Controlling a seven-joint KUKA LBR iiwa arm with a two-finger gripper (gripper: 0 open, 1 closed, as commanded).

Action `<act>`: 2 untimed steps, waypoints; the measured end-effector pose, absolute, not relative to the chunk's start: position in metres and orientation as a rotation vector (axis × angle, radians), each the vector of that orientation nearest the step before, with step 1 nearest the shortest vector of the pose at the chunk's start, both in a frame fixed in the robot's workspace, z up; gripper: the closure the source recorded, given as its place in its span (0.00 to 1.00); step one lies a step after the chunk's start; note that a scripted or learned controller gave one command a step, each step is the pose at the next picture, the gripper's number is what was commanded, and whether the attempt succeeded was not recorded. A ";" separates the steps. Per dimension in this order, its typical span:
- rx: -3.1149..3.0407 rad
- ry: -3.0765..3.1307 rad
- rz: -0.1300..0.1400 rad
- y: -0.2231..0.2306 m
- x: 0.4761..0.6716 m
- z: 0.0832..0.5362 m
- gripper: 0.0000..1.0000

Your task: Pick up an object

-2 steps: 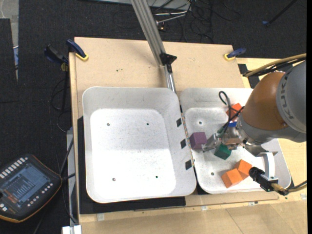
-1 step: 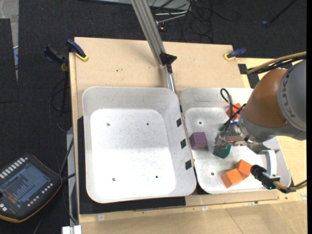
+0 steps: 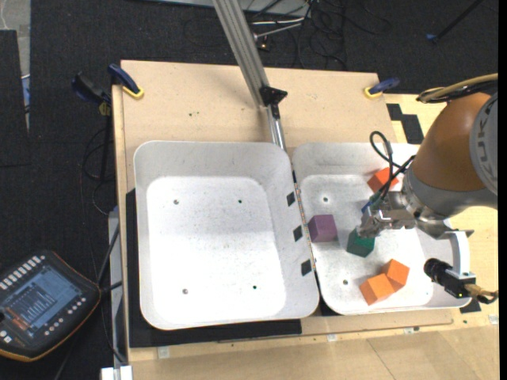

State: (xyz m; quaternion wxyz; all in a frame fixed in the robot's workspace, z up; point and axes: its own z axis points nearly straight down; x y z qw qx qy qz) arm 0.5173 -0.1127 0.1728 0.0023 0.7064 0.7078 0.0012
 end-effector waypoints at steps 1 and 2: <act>2.214 2.221 0.005 -0.113 0.519 0.217 1.00; 2.213 2.229 0.002 -0.067 0.537 0.212 1.00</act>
